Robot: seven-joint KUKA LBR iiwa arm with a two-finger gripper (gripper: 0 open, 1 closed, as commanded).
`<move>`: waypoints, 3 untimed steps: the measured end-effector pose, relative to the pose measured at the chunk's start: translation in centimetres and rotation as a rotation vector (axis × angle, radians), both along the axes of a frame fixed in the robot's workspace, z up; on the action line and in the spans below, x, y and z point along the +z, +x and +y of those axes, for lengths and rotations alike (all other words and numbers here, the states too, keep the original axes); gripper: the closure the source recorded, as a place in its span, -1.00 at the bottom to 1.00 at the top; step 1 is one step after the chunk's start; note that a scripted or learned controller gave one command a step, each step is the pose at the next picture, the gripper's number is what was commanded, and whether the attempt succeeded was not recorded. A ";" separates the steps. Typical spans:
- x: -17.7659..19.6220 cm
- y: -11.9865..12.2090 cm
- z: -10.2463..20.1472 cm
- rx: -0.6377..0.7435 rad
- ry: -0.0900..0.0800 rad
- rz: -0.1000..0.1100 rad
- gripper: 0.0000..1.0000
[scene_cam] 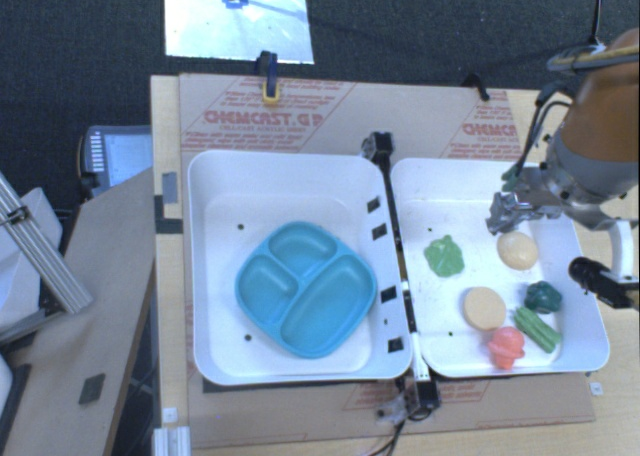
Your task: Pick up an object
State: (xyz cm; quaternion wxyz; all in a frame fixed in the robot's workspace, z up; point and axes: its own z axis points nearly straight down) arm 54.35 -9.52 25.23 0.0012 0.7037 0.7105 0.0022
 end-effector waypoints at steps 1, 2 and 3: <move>-1.0 2.3 4.7 -0.001 0.000 0.002 1.00; -2.3 3.5 9.9 0.000 0.001 0.003 1.00; -3.4 4.9 14.8 -0.001 0.001 0.003 1.00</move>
